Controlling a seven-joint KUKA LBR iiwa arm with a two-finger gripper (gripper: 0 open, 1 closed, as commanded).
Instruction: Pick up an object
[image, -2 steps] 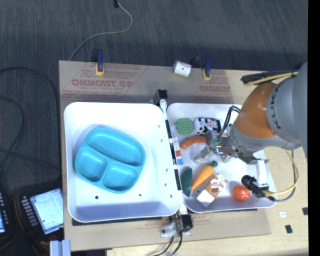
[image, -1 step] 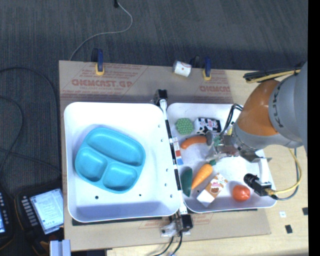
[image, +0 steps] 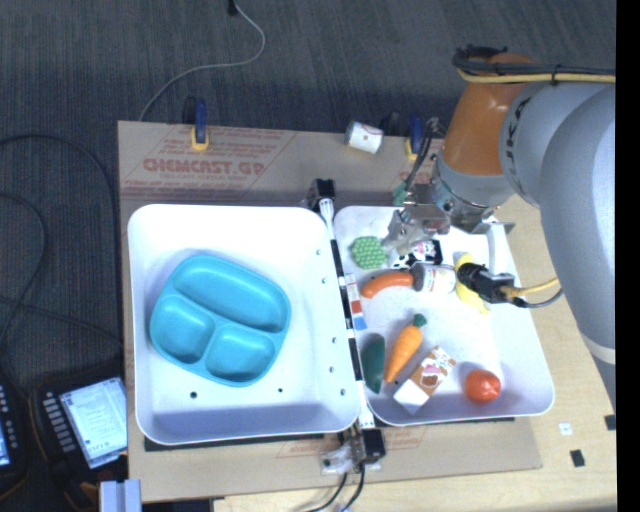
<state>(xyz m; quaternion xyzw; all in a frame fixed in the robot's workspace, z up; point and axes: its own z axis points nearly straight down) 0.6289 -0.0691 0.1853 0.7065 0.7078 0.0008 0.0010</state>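
Observation:
My gripper (image: 408, 238) hangs low over the far part of the right bin (image: 528, 352), on the grey arm with the orange band (image: 485, 110). Just left of it lies a green knobbly ball (image: 366, 251). A black-and-white item (image: 427, 251) sits right beside it, partly hidden by the wrist. Below lie an orange sausage shape (image: 385, 284), a carrot (image: 405, 347), a dark green vegetable (image: 373, 360), a small carton (image: 424, 378) and a red tomato (image: 483, 386). A yellow piece (image: 468, 272) rests at the right.
The left bin (image: 160, 230) holds a blue divided plate (image: 218, 316). A blue clamp (image: 200, 125) and a small white object (image: 365, 137) sit on the brown board behind the bins. A device (image: 85, 420) lies at the lower left.

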